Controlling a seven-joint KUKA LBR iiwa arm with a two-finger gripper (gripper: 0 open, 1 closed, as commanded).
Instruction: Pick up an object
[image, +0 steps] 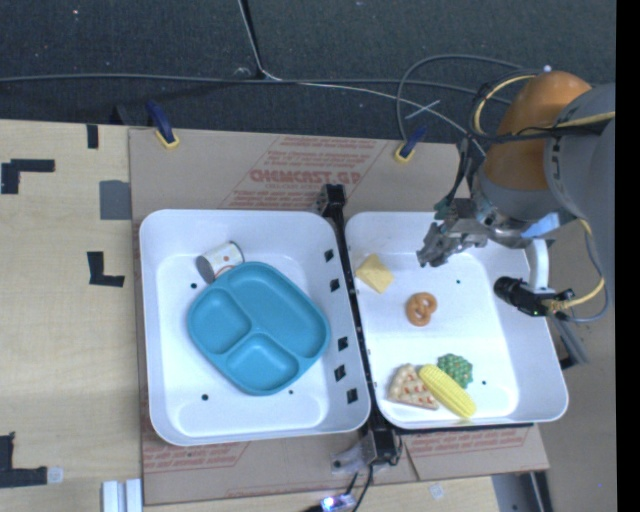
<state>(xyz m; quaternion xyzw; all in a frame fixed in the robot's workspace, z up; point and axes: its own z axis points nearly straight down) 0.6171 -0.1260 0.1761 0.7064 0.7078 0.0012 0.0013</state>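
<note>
Toy food pieces are spread over the floor of the right bin (520, 400), in the right half of the frame. A yellow cheese wedge (375, 273) is seen near that bin's left wall, and a small brown pretzel (421, 308) is placed just right of and below it, near the bin's middle. Along the lower edge of the same bin a pizza slice (409, 387), a yellow corn cob (447, 390) and a green broccoli piece (456, 367) are grouped close together, the corn touching or overlapping both of its neighbours.

The hand (437, 250) is held over the upper part of the right bin, above and to the right of the cheese wedge and apart from it. Nothing is seen between its fingers; whether they are open or closed cannot be told. The grey arm (580, 150) with its orange band is seen entering from the upper right of the frame.

In the left bin (160, 330) a blue divided plate (257, 326) is laid near the middle, and a small white cup (220, 261) is lying on its side just beyond the plate's upper left corner. Both bins are carried by a cardboard sheet (290, 170) on the bench (50, 330).
</note>
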